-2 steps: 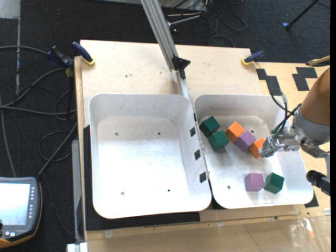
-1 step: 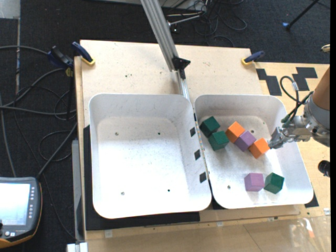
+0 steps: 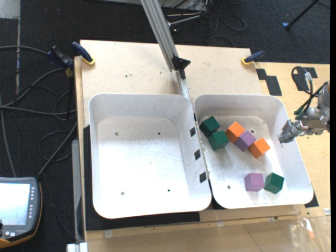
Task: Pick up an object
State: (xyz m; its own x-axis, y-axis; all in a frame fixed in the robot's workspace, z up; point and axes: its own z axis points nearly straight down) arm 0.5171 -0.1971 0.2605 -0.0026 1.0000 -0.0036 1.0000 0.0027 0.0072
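Camera view has the gripper (image 3: 285, 135) low at the right bin's (image 3: 294, 161) right wall, tips angled down and leftward over the rim, and whether they are parted or closed I cannot tell from this angle; nothing shows between them. Just left of the tips, apart from them, an orange cube (image 3: 259, 147) sits touching a purple cube (image 3: 245, 140), with another orange cube (image 3: 236, 129) against that one. Further left, two green cubes (image 3: 214, 132) sit together near the divider. Toward the front of the bin, a purple cube (image 3: 254, 181) and a green cube (image 3: 274, 182) lie side by side. Beside it is the left bin (image 3: 105, 114), both on the pale surface (image 3: 136, 67).
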